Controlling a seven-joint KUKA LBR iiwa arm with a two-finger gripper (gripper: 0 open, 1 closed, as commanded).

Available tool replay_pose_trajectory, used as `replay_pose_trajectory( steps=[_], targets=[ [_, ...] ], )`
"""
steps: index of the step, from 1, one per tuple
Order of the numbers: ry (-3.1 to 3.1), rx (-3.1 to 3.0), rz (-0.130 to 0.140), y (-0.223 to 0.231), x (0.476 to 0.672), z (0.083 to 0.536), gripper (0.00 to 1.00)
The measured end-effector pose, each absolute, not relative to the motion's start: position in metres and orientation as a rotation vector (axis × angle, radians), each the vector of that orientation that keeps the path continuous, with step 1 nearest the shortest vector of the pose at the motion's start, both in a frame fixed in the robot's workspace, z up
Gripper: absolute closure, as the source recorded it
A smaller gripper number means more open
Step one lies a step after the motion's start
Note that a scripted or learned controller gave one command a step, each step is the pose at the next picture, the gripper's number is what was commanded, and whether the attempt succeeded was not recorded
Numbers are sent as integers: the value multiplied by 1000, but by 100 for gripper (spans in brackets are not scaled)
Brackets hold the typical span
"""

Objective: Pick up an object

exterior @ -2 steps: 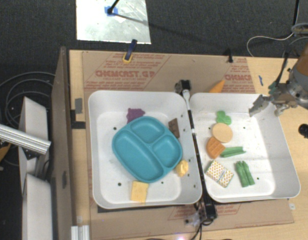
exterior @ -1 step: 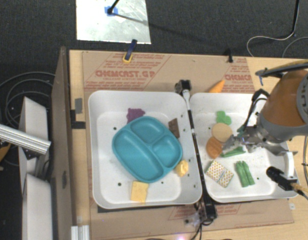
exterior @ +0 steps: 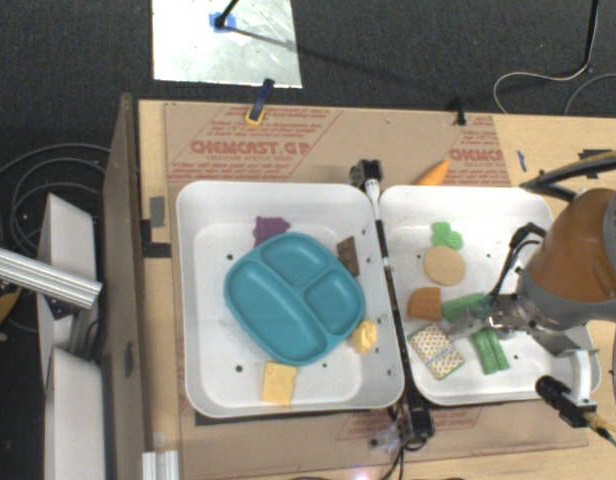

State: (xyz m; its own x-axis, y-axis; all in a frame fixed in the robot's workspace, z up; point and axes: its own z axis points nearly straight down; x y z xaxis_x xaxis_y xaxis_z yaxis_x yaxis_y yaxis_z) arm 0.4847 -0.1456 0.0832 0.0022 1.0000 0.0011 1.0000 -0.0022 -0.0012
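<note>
Gripper (exterior: pixel 485 315) low in the right bin (exterior: pixel 533 393), jaw state not discernible, green stick (exterior: pixel 489 351) just below it, green block (exterior: pixel 461 306) touching at its left, waffle (exterior: pixel 435 351) and brown piece (exterior: pixel 424 302) beyond, tan disc (exterior: pixel 444 265) above, teal tray (exterior: pixel 293 296) well left.

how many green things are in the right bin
3: a small green piece near the top, a green block by the tool, a green stick below. The arm may hide more.

Brown cardboard sheet with red lettering (exterior: pixel 288 140) beneath bins; crinkled silver foil square (exterior: pixel 228 28) on dark carpet (exterior: pixel 58 58); black cables (exterior: pixel 28 183).
</note>
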Motion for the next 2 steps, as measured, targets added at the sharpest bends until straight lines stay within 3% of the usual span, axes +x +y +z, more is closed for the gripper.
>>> replay_pose_trajectory(
  steps=[1,2],
  targets=[
    [-2227,-2222,-6,-145,489,96,100],
    [-2240,-2214,-13,-88,528,182,100]
  ],
)
